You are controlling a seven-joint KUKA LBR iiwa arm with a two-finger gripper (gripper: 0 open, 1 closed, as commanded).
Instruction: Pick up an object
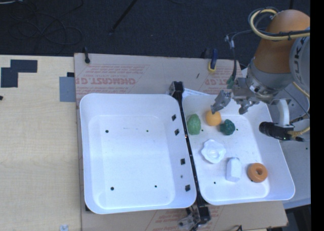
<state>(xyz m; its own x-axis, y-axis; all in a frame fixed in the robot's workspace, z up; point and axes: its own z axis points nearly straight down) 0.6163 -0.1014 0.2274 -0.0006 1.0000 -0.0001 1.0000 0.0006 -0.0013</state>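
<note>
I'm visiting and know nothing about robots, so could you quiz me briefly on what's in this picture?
1. True or false: the orange ring lies in the left bin.
2. Which object lies nearest the gripper: A) orange ball, B) white block, C) orange ring?
3. How many green objects lie in the right bin?

Key: 1 false; 2 A; 3 two, a light green lump and a dark green one.

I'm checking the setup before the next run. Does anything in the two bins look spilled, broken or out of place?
Nothing stands out. The six small objects, among them the orange ball and the orange ring, lie apart and whole inside the right bin. The gripper hangs above that bin's far edge, near the ball.
</note>
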